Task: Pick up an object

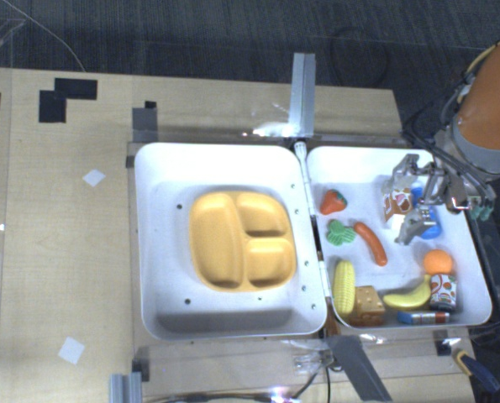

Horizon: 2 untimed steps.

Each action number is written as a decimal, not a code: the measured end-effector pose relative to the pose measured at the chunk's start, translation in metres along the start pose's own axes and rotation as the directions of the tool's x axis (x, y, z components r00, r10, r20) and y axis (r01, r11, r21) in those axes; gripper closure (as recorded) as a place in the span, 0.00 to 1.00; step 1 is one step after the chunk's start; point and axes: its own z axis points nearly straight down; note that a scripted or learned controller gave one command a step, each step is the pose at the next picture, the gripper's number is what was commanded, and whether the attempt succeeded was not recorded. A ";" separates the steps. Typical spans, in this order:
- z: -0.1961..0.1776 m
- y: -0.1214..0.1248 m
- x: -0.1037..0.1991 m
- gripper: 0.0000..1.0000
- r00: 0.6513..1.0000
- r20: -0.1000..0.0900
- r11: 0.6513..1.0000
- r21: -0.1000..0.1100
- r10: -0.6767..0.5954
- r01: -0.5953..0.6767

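My gripper (409, 198) hangs over the upper right part of the right bin (363, 168), with the orange-banded wrist behind it at the right edge. Its fingers (413, 225) stand apart, open. A small brown-and-white carton (395, 203) lies in the gap between them, and I cannot tell whether they touch it. A blue object (428, 227) sits just to the right of the lower finger. An orange (438, 261), a banana (407, 295) and a red sausage (371, 242) lie nearby in the same bin.
The right bin also holds a strawberry (334, 200), a green toy (340, 233), a corn cob (344, 284), a brown block (368, 303), a small can (444, 290) and a marker (423, 316). A yellow divided plate (237, 239) lies in the left bin (161, 225).
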 end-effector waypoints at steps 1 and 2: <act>0.134 -0.002 0.023 0.00 0.989 -0.013 0.989 -0.001 0.149 -0.149; 0.170 -0.044 0.052 0.00 0.839 0.016 0.839 -0.005 0.544 -0.544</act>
